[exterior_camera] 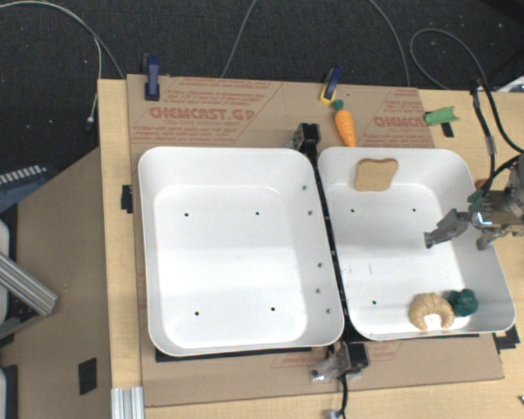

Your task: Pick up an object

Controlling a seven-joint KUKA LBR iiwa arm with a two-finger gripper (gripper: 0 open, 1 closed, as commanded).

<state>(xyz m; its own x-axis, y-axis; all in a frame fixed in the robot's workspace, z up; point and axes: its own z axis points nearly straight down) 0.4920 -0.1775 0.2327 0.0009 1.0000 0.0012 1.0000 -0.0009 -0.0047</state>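
Observation:
In the right bin (393,260), a tan slice of toast (375,175) leans at the far wall. A beige croissant (431,311) lies in the near right corner, touching a small dark green piece (462,302). An orange carrot (344,127) rests outside the bins on the cardboard behind them. My gripper (465,234) hangs over the right bin's right side, above and behind the croissant. It is open, its fingers spread with nothing between them.
The left bin (236,251) sits beside the right one, with black clips (307,136) at the seam. Blue clamps (151,75) and a green tag (441,117) hold the cardboard sheet. Cables trail over the dark floor behind.

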